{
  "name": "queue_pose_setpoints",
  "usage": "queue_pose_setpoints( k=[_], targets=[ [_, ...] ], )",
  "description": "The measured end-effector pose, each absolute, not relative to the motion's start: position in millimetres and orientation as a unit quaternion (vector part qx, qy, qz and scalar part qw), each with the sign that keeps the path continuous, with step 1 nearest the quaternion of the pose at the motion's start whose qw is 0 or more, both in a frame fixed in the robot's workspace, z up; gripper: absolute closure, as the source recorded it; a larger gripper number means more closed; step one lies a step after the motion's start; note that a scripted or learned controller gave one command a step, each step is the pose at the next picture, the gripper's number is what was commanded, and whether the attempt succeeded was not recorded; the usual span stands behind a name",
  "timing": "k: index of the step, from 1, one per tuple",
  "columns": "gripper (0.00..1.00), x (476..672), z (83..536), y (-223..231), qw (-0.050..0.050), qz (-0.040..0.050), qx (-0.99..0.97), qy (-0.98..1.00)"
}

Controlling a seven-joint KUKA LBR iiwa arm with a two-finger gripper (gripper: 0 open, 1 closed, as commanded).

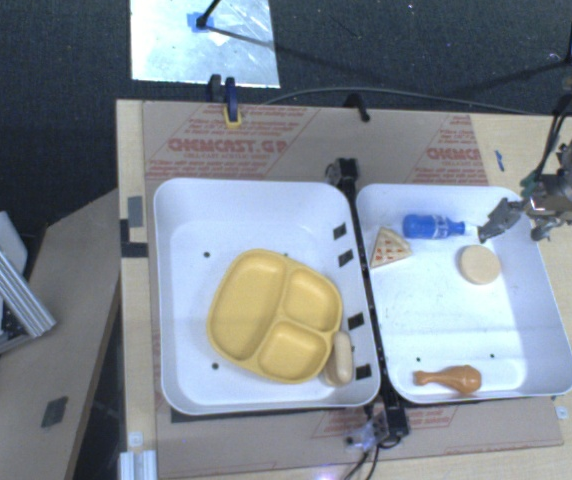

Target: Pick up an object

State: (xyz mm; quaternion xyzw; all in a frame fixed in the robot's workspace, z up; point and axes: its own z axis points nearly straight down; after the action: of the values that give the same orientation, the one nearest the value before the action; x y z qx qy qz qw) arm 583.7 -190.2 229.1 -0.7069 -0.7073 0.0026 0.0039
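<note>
My gripper [518, 226] hangs over the far right part of the right bin [546, 308], open, with nothing between its fingers. Its left fingertip [492, 225] is just right of a blue bottle [433, 227] lying on its side. A round beige disc [479, 265] lies just below and left of the gripper. A pizza slice [390, 247] sits near the bin's left wall. A brown drumstick [449, 377] lies at the bin's front.
The left bin [181, 268] holds a yellow divided plate [276, 314] with a pale bread roll [340, 357] at its front right edge. A black divider [361, 268] with clips runs between the bins. A cardboard sheet [266, 138] lies under both.
</note>
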Motion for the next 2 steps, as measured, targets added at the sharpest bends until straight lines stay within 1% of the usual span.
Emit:
queue_pose_setpoints(
  k=[1,2],
  targets=[
    [0.0,586.2,235,-190,-0.001,-0.0003,-0.706,-0.708],
    [0.0,581.1,176,-183,0.001,0.0006,-0.706,-0.708]
  ],
)
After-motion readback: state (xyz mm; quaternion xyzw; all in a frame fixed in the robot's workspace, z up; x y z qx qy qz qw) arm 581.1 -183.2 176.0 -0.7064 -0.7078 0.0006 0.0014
